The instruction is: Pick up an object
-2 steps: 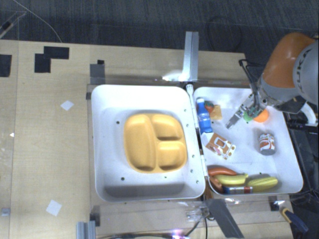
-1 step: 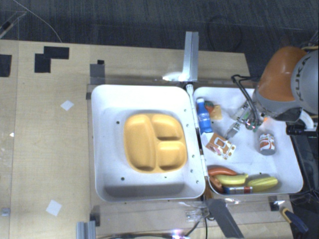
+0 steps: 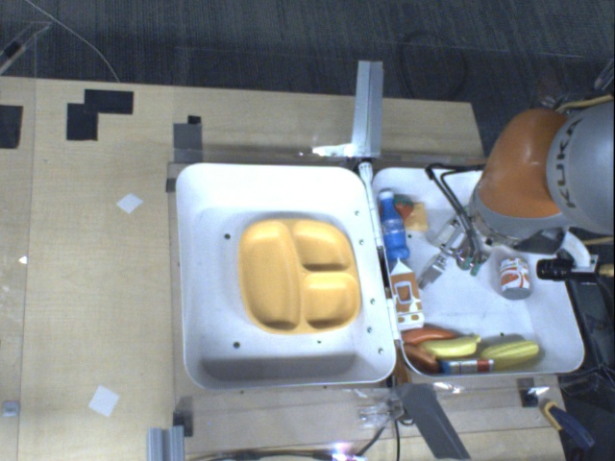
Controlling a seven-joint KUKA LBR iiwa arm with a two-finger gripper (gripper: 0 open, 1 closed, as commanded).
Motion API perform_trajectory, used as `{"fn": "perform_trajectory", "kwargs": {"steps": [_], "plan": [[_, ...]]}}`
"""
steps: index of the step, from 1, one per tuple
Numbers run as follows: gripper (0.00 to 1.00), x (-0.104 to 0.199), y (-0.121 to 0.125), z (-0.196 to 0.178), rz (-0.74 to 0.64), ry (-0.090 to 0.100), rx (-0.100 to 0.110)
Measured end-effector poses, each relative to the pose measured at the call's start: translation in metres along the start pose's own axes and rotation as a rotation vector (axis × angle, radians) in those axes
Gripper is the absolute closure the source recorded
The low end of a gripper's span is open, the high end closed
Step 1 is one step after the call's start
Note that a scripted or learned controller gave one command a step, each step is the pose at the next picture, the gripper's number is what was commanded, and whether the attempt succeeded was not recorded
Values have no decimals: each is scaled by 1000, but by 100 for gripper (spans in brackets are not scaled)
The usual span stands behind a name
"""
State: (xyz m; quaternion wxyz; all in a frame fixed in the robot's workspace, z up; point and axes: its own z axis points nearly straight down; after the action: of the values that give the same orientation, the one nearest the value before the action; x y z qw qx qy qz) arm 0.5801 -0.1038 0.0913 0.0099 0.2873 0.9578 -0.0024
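Right bin [image 3: 567, 349] is the landmark. Arm [image 3: 543, 176] leans in over its far right corner, and the gripper [image 3: 452, 251] hangs low over the bin's bare middle floor; I cannot tell how far the hand is open, and nothing shows held in it. Candidate objects sit mostly at the bin's edges: blue bottle [image 3: 392, 227] lies along the left wall, a small carton [image 3: 407, 300] just below it against the same wall, an orange-yellow item [image 3: 414, 213] just beside the bottle near the bin's far left corner. Along the near wall, two yellow-green banana-like pieces [image 3: 485, 351] and a red piece [image 3: 430, 334] are bunched close together, probably slid there. A small white-and-orange cup [image 3: 514, 278] stands alone right of the bin's centre, just beside the gripper, so it looks the easiest pick with room all round it. Wall-hugging items leave little finger room on the wall side. Outside the landmark, left of it, the other bin [image 3: 211, 277] holds a yellow divided tray [image 3: 298, 275], not reached for now.
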Motion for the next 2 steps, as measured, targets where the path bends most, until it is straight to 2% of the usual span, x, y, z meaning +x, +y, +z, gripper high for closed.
{"fn": "perform_trajectory", "kwargs": {"steps": [1,2], "plan": [[0,-18,-65,-21,-317,10,-4],[0,-17,-64,-21,-319,11,-5]]}}
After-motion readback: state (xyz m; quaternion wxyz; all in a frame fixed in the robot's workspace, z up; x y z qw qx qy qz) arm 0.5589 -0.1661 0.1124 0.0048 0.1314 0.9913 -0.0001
